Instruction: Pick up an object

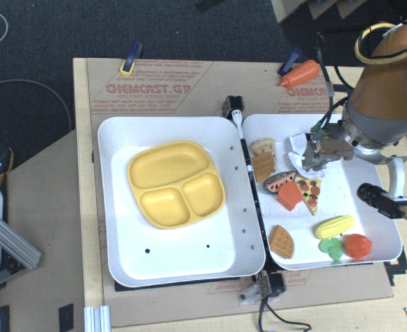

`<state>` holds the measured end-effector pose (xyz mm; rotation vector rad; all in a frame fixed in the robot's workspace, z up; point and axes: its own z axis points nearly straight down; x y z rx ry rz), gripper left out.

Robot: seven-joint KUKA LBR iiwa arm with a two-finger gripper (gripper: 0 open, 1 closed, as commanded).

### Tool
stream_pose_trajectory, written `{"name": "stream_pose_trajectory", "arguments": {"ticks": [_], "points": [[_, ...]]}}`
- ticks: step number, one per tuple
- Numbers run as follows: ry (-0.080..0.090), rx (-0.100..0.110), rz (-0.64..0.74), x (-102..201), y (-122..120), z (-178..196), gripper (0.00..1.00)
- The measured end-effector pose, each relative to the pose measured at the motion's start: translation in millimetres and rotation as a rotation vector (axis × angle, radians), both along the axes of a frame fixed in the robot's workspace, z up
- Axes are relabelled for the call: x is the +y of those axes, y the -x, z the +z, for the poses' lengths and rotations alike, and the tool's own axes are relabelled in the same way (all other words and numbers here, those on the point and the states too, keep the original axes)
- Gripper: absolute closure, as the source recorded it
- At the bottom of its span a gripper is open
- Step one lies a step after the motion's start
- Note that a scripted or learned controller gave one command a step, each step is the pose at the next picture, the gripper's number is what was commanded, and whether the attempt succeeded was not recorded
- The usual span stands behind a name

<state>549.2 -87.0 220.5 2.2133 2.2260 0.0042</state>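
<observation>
My gripper point(310, 166) reaches down into the right bin point(380, 221) from the right, its tips just above the pizza slice point(310, 194) and beside a white crumpled piece point(297, 147). Close by lie a watermelon slice point(278, 180), an orange-red block point(290, 196), a cracker point(263, 164) and a bread piece point(262, 146). Toward the bin's front sit a waffle point(281, 241), a corn cob point(334, 225), a tomato point(358, 245) and a green piece point(333, 248). Nothing shows between the fingers.
The left bin point(113, 206) holds a yellow divided plate point(176, 183). Black clips point(232, 106) join the bins at the back and front. An orange clamp point(299, 73) and a blue-yellow clamp point(129, 59) sit on the bench's far edge. A black fitting point(380, 199) juts from the arm.
</observation>
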Motion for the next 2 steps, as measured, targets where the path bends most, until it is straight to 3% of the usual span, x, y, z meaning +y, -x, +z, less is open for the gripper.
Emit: {"name": "stream_pose_trajectory", "arguments": {"ticks": [1,2], "points": [[0.0,0.0,0.0,48,-22,-3,1.0],[-0.001,-0.002,0.001,95,-60,10,1.0]]}}
